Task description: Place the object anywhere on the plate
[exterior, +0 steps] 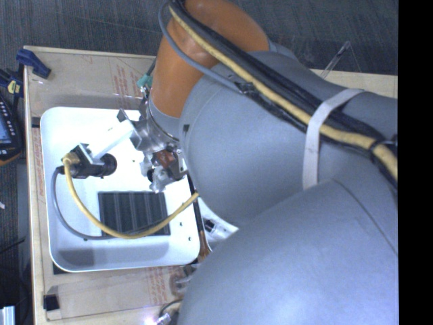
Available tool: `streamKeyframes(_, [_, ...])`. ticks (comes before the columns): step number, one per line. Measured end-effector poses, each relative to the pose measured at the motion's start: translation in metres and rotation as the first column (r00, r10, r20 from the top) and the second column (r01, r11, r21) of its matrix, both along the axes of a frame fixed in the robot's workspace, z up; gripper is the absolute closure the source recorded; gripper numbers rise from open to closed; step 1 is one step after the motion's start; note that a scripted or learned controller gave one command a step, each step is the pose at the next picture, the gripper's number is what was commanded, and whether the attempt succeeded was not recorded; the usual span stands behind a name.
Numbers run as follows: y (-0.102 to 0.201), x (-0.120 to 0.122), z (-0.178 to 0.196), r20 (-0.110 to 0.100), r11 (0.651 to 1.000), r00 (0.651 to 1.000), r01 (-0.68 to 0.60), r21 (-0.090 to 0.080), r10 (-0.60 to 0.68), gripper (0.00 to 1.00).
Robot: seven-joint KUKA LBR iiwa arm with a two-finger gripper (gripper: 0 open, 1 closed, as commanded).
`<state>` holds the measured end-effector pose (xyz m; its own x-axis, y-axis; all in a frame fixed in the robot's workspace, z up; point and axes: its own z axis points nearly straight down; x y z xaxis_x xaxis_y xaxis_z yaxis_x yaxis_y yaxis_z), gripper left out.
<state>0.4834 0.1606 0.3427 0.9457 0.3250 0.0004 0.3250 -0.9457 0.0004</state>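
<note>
My arm reaches over the left white bin [54,124], its orange band [196,39] at the top of the view. The wrist ends in a metal gripper assembly [158,162] hanging over the bin's right half. A dark ribbed rectangular slab [133,212] lies flat on the bin floor, just below and left of the gripper. A black cylindrical part [91,166] on a white bar juts left from the wrist. From it a yellow cable [74,215] loops around the slab. The arm hides whatever sits under the gripper.
The grey arm body [284,181] covers nearly all of the right bin; a sliver shows at its left edge [215,227]. A blue clamp [32,61] sits on the bench's far left corner. Wooden bench edge [101,293] runs along the front.
</note>
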Motion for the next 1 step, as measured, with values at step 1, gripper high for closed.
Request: streamKeyframes(1, [0.0238, 0.0748, 0.0031, -0.007, 0.981, 0.981, -0.193, 0.002, 0.193, 1.0])
